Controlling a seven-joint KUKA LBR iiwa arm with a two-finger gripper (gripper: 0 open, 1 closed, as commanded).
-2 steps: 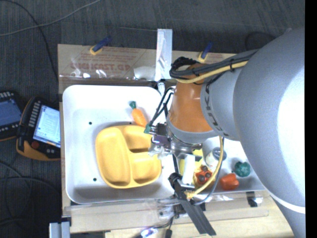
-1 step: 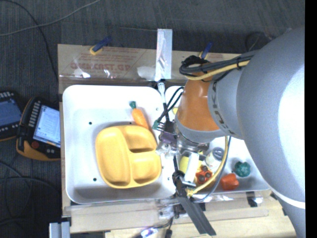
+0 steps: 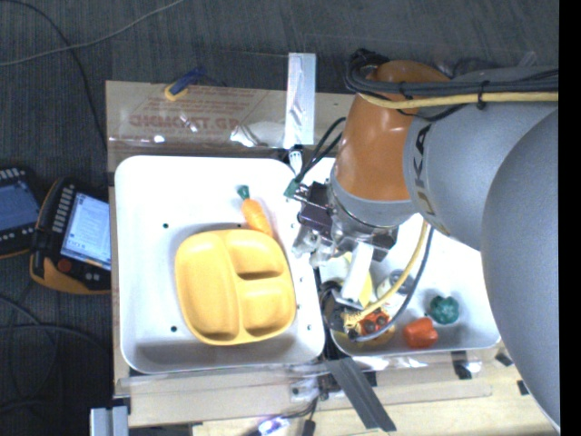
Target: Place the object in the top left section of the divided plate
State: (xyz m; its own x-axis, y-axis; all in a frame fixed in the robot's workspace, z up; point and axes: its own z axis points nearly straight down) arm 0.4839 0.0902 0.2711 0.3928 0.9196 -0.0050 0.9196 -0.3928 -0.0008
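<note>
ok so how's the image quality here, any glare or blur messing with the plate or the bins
In the camera view the light is even and soft; the yellow divided plate is sharp with only a faint sheen on its rim, the left bin is bright white but keeps its edges, the toy carrot reads clearly, and the arm hides much of the right bin, leaving its wrist area dark and cluttered.

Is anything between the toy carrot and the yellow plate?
Nothing visible is. The carrot lies on the left bin floor just above the divided plate, touching or nearly touching its upper rim.
</note>
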